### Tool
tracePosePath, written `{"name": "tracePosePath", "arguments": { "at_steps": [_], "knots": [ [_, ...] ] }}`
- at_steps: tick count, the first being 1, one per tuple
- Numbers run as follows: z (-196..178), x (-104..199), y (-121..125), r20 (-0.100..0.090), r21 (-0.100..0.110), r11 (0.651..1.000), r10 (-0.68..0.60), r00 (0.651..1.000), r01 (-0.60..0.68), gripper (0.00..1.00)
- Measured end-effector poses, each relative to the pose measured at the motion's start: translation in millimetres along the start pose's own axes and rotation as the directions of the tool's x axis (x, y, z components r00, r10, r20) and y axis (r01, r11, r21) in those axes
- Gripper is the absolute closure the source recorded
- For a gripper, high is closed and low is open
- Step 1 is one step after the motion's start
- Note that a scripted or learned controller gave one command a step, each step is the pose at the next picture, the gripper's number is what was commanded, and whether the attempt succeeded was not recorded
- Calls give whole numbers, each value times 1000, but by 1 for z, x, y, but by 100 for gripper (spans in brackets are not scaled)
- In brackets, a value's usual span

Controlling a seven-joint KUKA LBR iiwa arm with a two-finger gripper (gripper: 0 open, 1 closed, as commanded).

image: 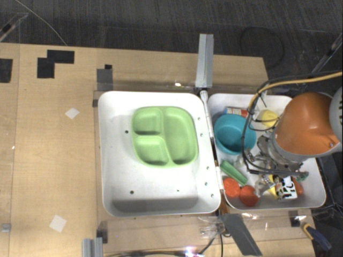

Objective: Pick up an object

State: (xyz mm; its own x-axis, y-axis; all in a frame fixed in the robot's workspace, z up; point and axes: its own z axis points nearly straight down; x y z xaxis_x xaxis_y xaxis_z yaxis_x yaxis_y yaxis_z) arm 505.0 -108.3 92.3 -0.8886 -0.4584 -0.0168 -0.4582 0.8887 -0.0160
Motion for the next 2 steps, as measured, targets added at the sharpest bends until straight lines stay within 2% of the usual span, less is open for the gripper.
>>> {"name": "tracePosePath", "arguments": {
  "at_steps": [1,2],
  "knots": [
    [0,-10,10,-2,-1,997,-72,997,72,0],
    [1,-24,13,-3,-4,996,85,996,-85,0]
  ]
}}
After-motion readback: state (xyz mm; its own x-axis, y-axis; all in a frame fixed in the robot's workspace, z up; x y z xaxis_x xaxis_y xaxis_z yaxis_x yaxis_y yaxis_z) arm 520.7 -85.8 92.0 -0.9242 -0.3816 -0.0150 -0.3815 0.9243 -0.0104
